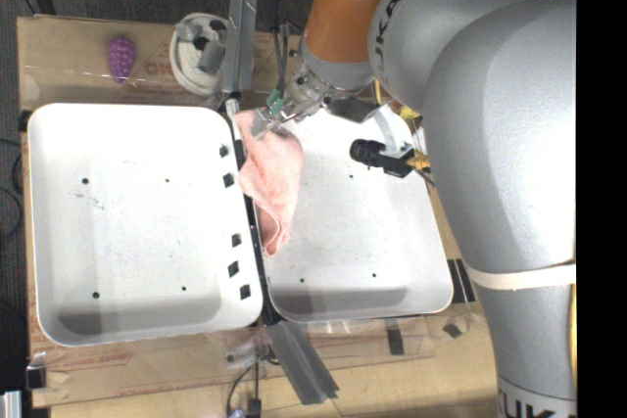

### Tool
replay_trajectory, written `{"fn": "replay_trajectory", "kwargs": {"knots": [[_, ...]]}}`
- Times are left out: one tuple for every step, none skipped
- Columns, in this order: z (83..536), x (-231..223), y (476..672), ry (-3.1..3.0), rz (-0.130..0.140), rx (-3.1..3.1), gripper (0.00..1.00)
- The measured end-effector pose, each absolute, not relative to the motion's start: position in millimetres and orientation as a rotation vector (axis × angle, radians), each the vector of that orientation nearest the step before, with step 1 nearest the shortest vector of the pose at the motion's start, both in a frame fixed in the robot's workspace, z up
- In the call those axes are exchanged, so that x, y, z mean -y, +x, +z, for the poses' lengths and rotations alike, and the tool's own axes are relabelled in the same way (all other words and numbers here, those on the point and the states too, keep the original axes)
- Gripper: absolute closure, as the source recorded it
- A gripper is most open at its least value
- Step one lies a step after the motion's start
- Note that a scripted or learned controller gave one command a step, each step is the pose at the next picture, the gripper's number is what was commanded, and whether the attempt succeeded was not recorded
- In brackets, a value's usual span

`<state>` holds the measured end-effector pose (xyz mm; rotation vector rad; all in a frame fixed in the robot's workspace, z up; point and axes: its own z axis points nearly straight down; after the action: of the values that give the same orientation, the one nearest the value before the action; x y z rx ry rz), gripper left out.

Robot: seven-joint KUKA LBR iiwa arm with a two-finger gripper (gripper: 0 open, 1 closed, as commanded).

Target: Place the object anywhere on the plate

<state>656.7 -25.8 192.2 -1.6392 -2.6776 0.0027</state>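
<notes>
Gripper (266, 117) pinches the pink cloth (271, 181) by its top corner; the cloth hangs along the right bin's (392, 294) left rim, beside the divider. Left bin (59, 210) lies wide open.

You see gripper (266, 117) at right bin's (411, 250) far-left corner, pinching top of pink cloth (271, 179) | cloth droops along the bins' shared edge | left bin (127, 210) alongside | purple grape bunch (120, 57) on bench's far-left corner
</notes>
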Motion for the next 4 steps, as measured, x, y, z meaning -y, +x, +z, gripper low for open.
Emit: {"fn": "replay_trajectory", "kwargs": {"knots": [[232.0,24.8,657.0,-1.630,0.002,2.684,1.00],[240.5,-20.1,646.4,-1.054,0.004,2.956,1.00],[231.5,-62.1,637.7,-0.441,0.002,3.108,1.00],[241.3,-109.4,622.2,0.003,0.002,3.138,1.00]]}}
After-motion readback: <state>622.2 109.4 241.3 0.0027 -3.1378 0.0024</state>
